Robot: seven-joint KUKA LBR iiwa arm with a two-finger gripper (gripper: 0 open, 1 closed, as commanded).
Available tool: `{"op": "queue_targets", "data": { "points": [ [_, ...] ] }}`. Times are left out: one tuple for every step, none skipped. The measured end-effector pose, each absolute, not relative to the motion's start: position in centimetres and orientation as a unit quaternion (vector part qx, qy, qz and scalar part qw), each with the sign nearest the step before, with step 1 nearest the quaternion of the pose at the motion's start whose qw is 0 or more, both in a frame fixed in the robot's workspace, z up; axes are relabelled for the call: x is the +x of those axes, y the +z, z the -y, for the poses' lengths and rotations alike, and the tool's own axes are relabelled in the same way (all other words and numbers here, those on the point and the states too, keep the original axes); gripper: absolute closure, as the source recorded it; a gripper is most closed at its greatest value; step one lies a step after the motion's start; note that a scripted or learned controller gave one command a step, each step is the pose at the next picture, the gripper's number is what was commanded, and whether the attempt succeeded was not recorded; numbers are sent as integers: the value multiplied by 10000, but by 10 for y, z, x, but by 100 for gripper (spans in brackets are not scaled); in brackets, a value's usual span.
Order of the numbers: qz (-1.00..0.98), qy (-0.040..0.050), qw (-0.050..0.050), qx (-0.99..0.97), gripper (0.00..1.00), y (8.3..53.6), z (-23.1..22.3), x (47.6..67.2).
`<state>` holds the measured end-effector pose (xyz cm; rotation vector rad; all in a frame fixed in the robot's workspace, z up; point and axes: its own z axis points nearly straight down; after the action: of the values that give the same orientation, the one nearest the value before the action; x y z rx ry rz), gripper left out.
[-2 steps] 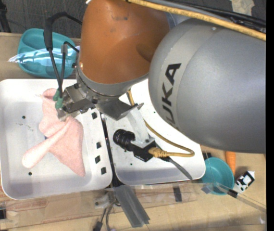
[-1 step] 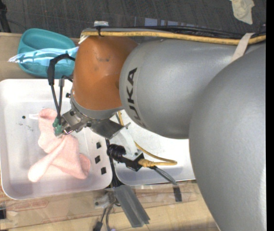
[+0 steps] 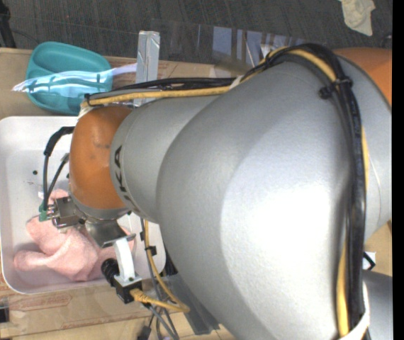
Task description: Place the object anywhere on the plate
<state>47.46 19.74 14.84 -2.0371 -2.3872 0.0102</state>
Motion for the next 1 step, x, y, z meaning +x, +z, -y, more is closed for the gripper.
{"op": "queue_targets", "data": {
  "points": [
    [8274,-1,-5,-5617,100,208,-115,495]
  ]
}}
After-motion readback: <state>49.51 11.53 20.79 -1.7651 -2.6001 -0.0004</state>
